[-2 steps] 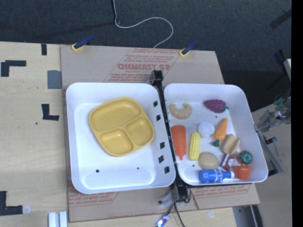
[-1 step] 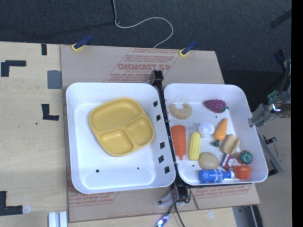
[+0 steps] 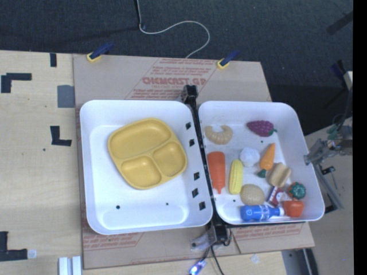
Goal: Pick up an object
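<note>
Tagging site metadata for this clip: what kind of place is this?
Likely a robotics lab pick-and-place bench, not a kitchen. Two white bins sit on cardboard clamped to a wooden bench; toy food such as a corn cob fills the right bin, a yellow divided tray the left.

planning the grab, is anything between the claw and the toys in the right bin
Only the bin's right wall lies between. The claw sits just outside it, to the right. The nearest toys, a bread piece and a small carrot, lie uncovered.
</note>
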You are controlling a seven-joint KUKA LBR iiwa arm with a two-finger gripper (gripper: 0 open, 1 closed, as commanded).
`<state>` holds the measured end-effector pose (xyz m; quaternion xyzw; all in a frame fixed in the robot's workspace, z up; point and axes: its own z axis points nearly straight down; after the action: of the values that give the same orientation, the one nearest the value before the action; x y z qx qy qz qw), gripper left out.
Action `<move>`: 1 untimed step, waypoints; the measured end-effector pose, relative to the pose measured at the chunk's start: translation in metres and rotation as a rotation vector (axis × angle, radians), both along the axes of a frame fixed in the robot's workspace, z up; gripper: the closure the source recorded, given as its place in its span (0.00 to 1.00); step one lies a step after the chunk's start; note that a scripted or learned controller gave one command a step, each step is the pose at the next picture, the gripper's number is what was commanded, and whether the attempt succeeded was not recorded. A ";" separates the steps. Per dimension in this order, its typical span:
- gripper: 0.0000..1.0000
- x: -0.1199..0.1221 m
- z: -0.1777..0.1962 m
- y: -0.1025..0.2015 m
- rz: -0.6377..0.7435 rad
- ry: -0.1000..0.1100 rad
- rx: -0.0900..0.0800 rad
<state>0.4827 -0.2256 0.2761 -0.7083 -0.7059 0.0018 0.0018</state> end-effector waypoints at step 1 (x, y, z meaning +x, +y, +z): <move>1.00 0.002 0.028 0.041 0.008 -0.006 0.001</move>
<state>0.4843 -0.1845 0.3037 -0.7054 -0.7088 -0.0006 -0.0002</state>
